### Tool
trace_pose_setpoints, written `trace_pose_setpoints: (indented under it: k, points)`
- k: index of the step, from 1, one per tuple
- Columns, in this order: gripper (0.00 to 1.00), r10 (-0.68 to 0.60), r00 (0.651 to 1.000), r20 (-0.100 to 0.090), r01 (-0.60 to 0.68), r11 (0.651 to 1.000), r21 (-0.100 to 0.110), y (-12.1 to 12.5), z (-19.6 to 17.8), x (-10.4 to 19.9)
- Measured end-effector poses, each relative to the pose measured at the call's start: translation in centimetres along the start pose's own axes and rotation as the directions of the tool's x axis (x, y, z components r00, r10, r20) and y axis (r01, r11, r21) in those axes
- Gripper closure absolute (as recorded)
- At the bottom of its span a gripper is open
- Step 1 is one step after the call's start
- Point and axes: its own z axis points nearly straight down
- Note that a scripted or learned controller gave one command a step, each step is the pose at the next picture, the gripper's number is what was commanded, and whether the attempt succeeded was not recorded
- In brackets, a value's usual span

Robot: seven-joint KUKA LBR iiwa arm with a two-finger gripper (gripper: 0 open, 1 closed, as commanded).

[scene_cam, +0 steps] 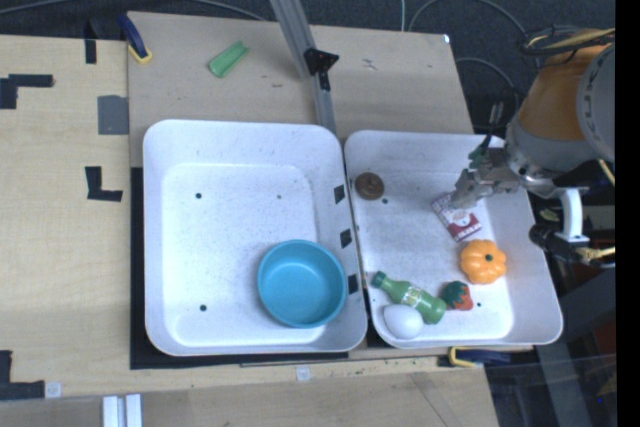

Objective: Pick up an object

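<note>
1. We see the grey arm (560, 130), with its orange band, reaching in from three o'clock over the right bin (520, 315).
2. Its gripper (466, 196) hangs low at the upper right of that bin, directly above a small red-and-white packet (458, 220).
3. We cannot tell how the jaws stand, nor whether they touch the packet; the tips blur into the packet's upper edge.
4. An orange pumpkin (483, 262) sits just beside the packet, at its five o'clock.
5. At the bin's six o'clock lies a green bottle (410, 295) on its side, with a white egg (404, 321) touching it from below.
6. A small red-and-green piece (457, 295), perhaps a strawberry, lies at the bottle's three o'clock end.
7. A brown round disc (369, 185) rests near the bin's eleven o'clock corner, well apart from the rest.
8. In the left bin (200, 145), a blue bowl (301, 282) stands upright at five o'clock.
9. On the bench (400, 85) beyond the bins, at twelve o'clock, lies a green block (227, 60).
</note>
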Motion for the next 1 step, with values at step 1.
trace_pose_setpoints:
  k: [1]
  points:
    - [1.00, 0.002, 1.000, 0.002, -0.002, 1.000, -0.008, -0.11, -6.34, -0.11]
